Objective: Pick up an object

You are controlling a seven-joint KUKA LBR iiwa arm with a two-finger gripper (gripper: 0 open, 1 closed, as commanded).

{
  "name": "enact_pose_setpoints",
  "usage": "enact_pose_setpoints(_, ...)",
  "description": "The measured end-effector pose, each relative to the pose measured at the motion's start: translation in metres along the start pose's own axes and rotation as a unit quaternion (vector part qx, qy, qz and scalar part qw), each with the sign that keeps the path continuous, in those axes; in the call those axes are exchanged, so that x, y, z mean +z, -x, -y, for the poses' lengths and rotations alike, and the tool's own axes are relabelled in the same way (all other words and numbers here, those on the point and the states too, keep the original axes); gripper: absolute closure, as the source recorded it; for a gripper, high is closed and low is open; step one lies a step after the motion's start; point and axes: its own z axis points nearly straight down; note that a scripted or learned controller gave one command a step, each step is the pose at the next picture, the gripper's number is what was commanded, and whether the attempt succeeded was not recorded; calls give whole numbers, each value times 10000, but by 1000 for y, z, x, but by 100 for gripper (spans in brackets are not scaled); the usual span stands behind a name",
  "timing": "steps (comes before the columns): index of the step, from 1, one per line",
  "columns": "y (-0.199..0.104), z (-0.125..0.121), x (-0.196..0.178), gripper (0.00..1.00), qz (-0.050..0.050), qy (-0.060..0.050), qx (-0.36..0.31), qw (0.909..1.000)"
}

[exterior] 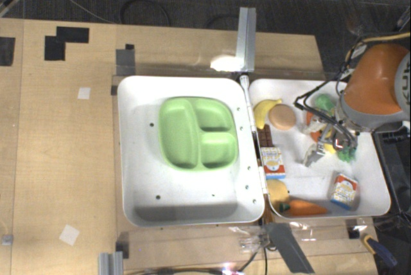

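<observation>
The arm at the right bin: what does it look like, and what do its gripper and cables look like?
The arm has a rounded orange band over a grey section. Black cables loop around its wrist. The gripper is small and metallic, with thin silvery fingers.

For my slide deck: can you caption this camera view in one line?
KUKA arm's gripper hovers over the right bin of toy food, beside a green divided tray in the left bin.

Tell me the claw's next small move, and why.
Probably lower straight down a little. The claw hangs over bare floor of the right bin, with the small carton and the boxed snack both off to its sides, so shifting toward one first may serve better.
</observation>
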Motion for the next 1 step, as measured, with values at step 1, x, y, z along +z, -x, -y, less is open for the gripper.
enact_pose_setpoints(1, 4, -21, 0, 0, -4, 1, 721, 9974)
